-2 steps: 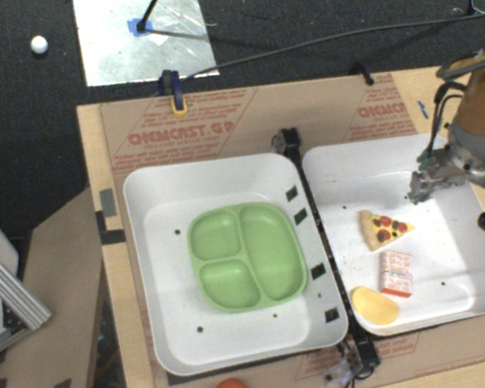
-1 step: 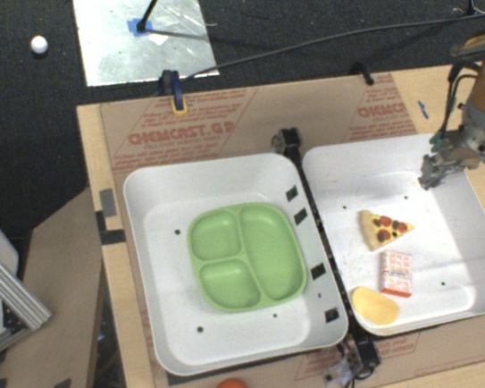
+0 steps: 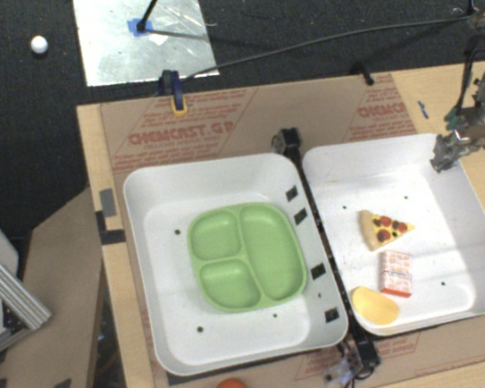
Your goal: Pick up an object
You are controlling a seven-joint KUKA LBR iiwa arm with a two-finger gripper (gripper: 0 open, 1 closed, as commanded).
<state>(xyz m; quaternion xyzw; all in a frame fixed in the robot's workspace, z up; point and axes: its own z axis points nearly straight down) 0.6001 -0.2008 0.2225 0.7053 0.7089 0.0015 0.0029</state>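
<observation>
Claw up by the right bin's far corner

I see the claw [image 3: 444,156] up and right of the pizza slice [image 3: 384,228], well apart; it's blurry, so I can't tell its grip.

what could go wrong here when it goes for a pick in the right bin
1. The pizza slice, the packet and the yellow piece lie close together, so a descent on one may nudge a neighbour.
2. The yellow piece sits against the bin's near wall; the tool could hit that wall.
3. All three look flat and low, so the tool may close above them and come up with nothing.
</observation>
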